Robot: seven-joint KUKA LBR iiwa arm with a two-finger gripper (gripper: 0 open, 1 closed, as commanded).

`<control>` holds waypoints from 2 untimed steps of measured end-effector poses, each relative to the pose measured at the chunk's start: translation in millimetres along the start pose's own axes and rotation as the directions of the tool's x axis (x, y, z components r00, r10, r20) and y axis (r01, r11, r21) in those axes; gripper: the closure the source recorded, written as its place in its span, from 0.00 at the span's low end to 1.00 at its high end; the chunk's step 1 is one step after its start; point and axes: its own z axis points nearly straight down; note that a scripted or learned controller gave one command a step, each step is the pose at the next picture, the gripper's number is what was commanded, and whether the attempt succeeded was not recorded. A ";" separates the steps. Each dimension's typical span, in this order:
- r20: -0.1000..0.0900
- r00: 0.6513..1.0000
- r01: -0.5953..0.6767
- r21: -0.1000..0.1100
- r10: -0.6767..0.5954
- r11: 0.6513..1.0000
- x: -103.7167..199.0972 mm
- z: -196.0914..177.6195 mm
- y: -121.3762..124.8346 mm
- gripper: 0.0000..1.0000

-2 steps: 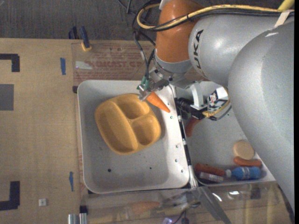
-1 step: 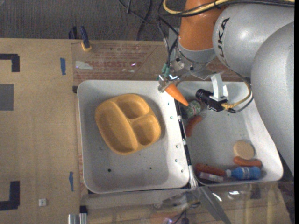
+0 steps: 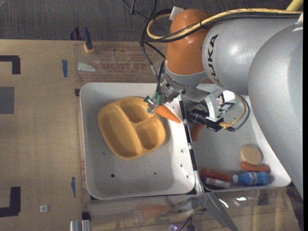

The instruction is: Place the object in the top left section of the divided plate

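- Camera view looks down on 2 white bins on the tabletop [image 3: 38, 129]; the left bin [image 3: 130, 177] carries a yellow divided plate [image 3: 131, 127] with 3 sections.
- Tool [image 3: 153, 105] sits at the plate's upper right rim, fingers closed on the green top of a toy carrot [image 3: 166, 113] (pretty sure it's pinched there).
- Carrot's orange body points right, over the plate's edge toward the wall between the bins.
- Right bin [image 3: 226, 153] has a tan round disc [image 3: 251, 154], a sausage-like piece [image 3: 255, 167], a blue bottle [image 3: 252, 178] and a red item [image 3: 216, 175], all well apart from the tool.
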 end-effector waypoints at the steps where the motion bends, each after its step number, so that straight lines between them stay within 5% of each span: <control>1: 0.003 0.992 0.128 -0.002 -0.128 0.992 -19.4 18.5 18.3 1.00; 2: -0.001 0.995 0.101 0.000 -0.101 0.995 13.6 28.3 0.1 1.00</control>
